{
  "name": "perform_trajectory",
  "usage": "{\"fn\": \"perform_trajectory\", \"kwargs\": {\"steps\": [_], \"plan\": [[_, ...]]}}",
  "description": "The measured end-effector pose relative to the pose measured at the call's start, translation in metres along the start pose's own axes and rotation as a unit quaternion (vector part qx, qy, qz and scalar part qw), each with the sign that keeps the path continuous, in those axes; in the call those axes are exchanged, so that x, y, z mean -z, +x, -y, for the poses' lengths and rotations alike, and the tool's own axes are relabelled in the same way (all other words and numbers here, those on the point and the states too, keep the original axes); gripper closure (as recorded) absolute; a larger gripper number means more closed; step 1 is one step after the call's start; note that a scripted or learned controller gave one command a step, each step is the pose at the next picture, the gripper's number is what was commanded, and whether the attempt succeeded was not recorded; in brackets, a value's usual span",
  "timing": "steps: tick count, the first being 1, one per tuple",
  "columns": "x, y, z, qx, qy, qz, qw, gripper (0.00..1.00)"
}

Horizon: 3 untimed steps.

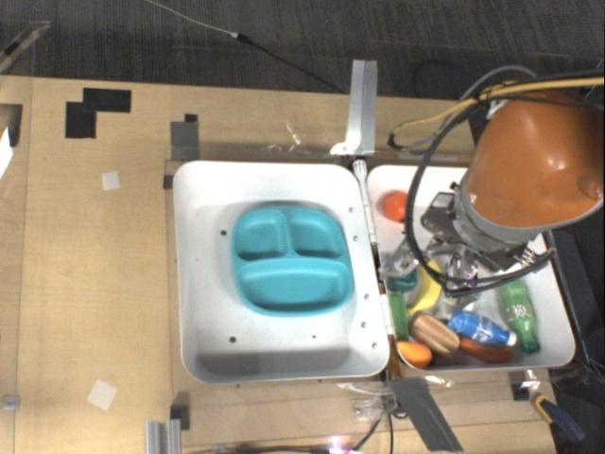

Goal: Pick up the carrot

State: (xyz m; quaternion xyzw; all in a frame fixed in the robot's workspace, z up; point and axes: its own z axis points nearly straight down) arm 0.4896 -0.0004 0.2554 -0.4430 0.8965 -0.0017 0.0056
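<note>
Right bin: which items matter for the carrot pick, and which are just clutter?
Job:
- carrot, front left corner of the right bin
- gripper, above the bin's middle

Clutter:
- blue bottle
- green bottle
- banana
- hot dog bun
- red-orange item at the back
- teal divided plate in the left bin

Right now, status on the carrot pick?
Gripper low in right bin, above the pile. Carrot at bin's near-left corner, not held. Banana, hot dog, blue bottle crowd between.
</note>
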Motion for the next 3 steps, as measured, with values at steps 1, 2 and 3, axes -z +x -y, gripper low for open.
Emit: {"fn": "perform_trajectory", "kwargs": {"steps": [1,2,3], "plan": [[0.0,0.0,0.0,0.0,0.0,0.0,1.0,0.0],[0.0,0.0,0.0,0.0,0.0,0.0,1.0,0.0],[0.0,0.0,-0.0001,0.0,0.0,0.0,1.0,0.0]]}}
